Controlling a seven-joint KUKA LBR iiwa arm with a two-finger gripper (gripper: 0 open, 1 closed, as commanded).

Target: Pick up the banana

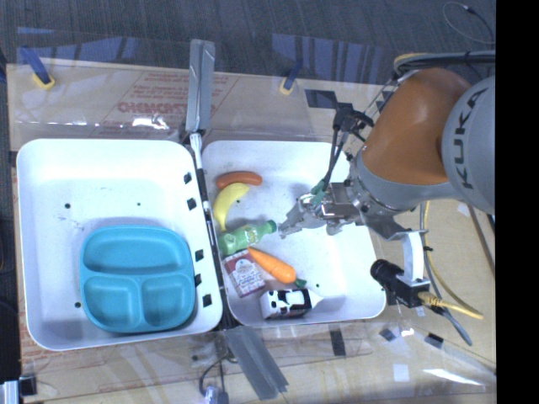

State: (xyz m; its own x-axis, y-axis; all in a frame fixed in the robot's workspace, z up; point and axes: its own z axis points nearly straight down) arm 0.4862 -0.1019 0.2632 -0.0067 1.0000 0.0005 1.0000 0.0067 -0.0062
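Nearest, lower right bin: cow-patterned carton, red packet, carrot, green bottle. Beyond, gripper beside bottle; finger spread indiscernible. Farther back, banana by left wall, sausage behind. Left bin: blue tray.

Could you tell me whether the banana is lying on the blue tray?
No, the banana lies in the right bin beside the hot dog, while the blue tray sits in the left bin.
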